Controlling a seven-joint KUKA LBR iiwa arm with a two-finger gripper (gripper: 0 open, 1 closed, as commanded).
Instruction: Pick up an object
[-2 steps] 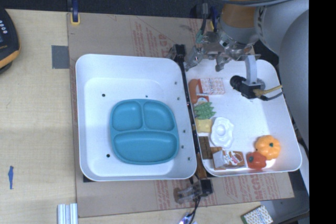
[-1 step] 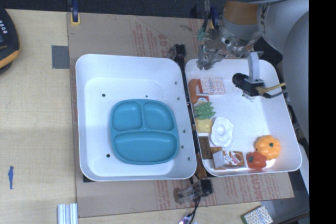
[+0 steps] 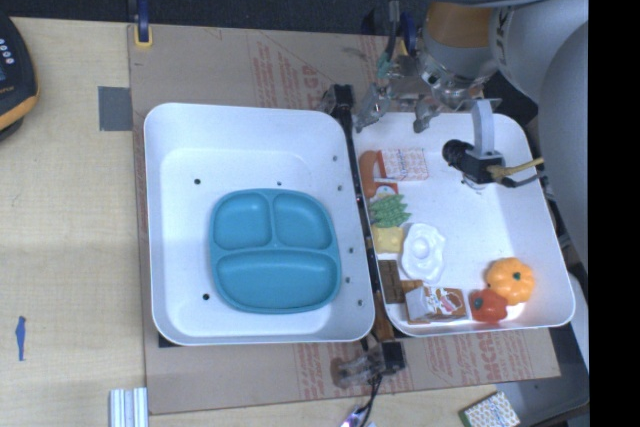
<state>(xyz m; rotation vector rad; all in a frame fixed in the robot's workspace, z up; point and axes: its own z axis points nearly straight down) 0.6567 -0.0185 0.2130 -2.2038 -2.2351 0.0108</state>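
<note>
A: What's on the bench point(image 3: 70, 215)?
B: 2 white bins; the left bin point(image 3: 170, 140) holds a blue divided plate point(image 3: 275, 250); the right bin point(image 3: 520, 215) holds toy food, with an orange pumpkin point(image 3: 511, 280) at 5 o'clock.
A: And the tool point(image 3: 420, 105)?
B: At that bin's 12 o'clock rim; whether it is released or clenched I cannot tell.

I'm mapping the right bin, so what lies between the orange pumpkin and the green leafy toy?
In the camera view, a white moulded piece lies between the orange pumpkin and the green leafy toy, on the right bin floor.
</note>
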